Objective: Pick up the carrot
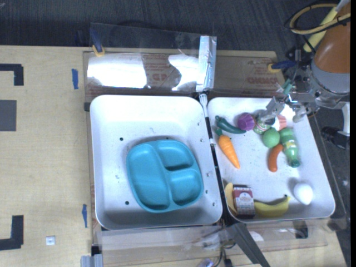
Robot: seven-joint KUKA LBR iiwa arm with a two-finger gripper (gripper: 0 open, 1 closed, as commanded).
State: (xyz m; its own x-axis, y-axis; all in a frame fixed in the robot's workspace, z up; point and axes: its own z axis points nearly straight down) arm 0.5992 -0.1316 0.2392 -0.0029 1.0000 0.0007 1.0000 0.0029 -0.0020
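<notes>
Nearest us, the banana (271,206) is lying along the near wall of the right bin (322,171), with a small red-labelled box (243,199) sitting on its left end and a white egg (303,193) just beyond its right end. We are taking the carrot (228,151) as our landmark: it is lying tilted beside the bin's left wall, leafy end pointing away from us, with bare white floor opening to its right and toward the box. Just beyond the carrot a purple eggplant (242,123) is resting, nearly touching its green top. Well right of the carrot, a green ball (271,138), a small orange piece (273,158) and a green bottle (290,147) are crowding together. The fingers (269,117) are hanging over that cluster, apart from the carrot; we cannot tell how wide they are standing. Left of the carrot, across the rim, a blue divided tray (164,174) is sitting in the left bin (111,121), leaving open floor all around it.
</notes>
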